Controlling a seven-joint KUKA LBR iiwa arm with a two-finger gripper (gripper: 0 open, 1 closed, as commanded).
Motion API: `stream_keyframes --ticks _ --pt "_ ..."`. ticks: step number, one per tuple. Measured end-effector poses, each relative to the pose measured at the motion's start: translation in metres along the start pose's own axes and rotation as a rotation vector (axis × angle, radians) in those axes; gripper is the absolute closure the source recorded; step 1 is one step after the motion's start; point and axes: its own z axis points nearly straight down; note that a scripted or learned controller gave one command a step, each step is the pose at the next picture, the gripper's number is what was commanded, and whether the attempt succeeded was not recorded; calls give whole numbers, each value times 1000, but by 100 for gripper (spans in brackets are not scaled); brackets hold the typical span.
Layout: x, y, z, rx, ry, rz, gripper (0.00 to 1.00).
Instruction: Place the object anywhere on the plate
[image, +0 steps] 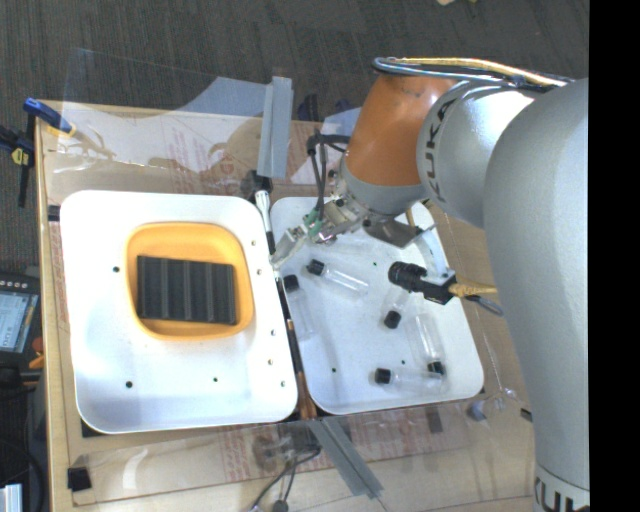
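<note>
A yellow plate with a dark ridged middle lies in the left white bin. Several clear tubes with black caps lie scattered in the right white bin: one tube sits near the bin's upper middle, another lies by the right wall, and a third is near the front. Small black pieces lie at the bin's left wall and in its middle. My gripper hangs low over the right bin's upper left corner, close to the divide between the bins.
The grey and orange arm covers the right bin's upper part and right side. A grey metal bar stands behind the bins. The bench's wooden edge runs along the front.
</note>
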Motion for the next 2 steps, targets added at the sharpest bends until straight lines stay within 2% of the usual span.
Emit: stream_keyframes --ticks 1,2 --pt "54 1 1 1 1 71 0" --pt "54 1 1 1 0 72 0"
